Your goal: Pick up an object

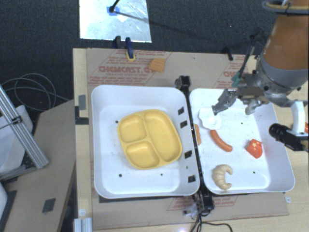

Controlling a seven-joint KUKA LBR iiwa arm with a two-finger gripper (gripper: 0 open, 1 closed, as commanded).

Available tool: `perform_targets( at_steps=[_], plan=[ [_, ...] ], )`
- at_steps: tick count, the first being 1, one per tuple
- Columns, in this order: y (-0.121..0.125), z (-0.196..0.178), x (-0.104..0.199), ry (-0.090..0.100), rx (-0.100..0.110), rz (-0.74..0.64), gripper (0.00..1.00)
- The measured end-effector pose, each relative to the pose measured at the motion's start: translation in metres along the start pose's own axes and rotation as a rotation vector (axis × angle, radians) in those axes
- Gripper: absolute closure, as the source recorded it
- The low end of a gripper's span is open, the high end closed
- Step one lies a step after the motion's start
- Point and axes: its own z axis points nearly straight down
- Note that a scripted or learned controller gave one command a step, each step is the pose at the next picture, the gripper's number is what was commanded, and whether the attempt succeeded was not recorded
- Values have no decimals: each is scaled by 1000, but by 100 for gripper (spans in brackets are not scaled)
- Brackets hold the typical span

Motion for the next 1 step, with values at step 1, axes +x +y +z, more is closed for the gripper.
perform_targets(
  at_steps=[1],
  plan=[
    [-37, -81, -13, -2, -5, 0, 0]
  ],
)
